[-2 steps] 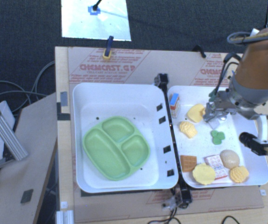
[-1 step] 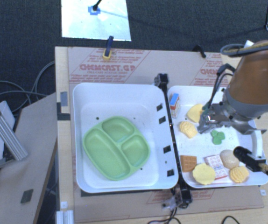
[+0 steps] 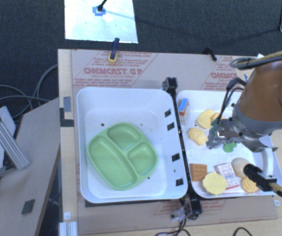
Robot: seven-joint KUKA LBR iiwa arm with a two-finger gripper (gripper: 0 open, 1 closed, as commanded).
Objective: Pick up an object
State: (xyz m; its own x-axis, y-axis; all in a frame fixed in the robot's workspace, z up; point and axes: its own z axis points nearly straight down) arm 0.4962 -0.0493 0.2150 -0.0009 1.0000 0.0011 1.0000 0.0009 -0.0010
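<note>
Hovering low over the right bin (image 3: 276, 178), the gripper (image 3: 218, 137) sits mid-bin beside a green item (image 3: 229, 145); grip state: cannot tell. Candidate objects all lie in this bin. Risk: crowding, so a descent may nudge neighbours or close on nothing. Count: one carton (image 3: 183, 109), four yellow foods (image 3: 206, 118), one cracker (image 3: 198, 171), one packet (image 3: 227, 172). Left bin (image 3: 126, 98): one green tray (image 3: 122, 155).

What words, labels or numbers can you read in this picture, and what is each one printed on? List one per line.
"CHEMCAST GP": red print on the board behind the left bin.
The same red print near the board's right end, cut off by the arm: not fully readable.
Small carton in the right bin: print too small to read.
Red-and-white packet: too blurred to read.
</note>
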